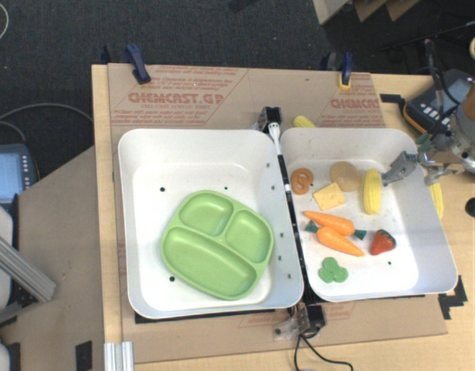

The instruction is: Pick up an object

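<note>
my claw [404, 168] hangs at the upper right of the right bin [431, 273], beside the corn cob [372, 191].
i grip nothing, and from this slant i cannot tell how far the claw is spread. the corn lies upright in the frame, just right of the tan potato [346, 175] and the cheese wedge [329, 197], with carrots [334, 232] and a strawberry [382, 242] below. it looks like light, stiff toy plastic, probably slick and apt to roll, so i would pinch it across its narrow middle, not its ends. the green tray [216, 243] sits in the left bin at centre left.
</note>
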### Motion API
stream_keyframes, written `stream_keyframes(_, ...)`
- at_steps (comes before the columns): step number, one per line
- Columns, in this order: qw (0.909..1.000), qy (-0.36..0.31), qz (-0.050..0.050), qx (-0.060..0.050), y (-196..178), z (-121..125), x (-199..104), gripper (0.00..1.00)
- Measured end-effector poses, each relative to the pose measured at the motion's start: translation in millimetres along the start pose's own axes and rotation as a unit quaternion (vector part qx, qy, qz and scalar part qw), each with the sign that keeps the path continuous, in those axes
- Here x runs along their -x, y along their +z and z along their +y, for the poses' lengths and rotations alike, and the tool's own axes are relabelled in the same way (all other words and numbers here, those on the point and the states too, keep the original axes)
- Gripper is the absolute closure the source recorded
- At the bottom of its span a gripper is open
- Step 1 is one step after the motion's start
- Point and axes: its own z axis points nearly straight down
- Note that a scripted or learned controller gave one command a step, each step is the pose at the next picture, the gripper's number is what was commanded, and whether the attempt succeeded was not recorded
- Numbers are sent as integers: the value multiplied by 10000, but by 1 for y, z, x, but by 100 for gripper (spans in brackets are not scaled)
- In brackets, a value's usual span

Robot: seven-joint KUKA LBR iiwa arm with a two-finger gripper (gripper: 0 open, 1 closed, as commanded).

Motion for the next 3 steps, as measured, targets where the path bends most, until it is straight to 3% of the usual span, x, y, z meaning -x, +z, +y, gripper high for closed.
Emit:
stream_keyframes(1, 10000, -10, 12, -27, 125, 18, -14, 0)
stream_keyframes(2, 10000, -4, -10, 20, 107, 20, -12, 100)
stream_keyframes(3, 10000, -33, 17, -3, 118, -13, -114, 100)
